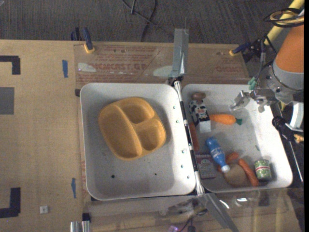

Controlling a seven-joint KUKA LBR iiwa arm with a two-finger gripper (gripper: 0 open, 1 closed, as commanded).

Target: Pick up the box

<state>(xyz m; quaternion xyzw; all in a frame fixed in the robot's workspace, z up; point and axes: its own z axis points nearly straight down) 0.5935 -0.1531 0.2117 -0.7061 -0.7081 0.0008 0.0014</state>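
Note:
The box [200, 116] is a small white carton with black cow patches. It lies in the right bin [270, 144] against the left wall, near the back. An orange carrot [223, 119] lies just to its right, touching or almost touching it. My gripper [247, 100] hangs over the back right part of the same bin, to the right of the carrot and well apart from the box. Nothing shows in its grasp. The arm's orange band [293, 52] sits above it at the right edge.
The right bin also holds a blue bottle [217, 153], a flat grey packet [205, 167], a brown potato [235, 176], an orange sausage shape [246, 171], a green can [262, 169] and a brown item [197, 96]. A yellow divided plate [132, 127] lies in the left bin [145, 178].

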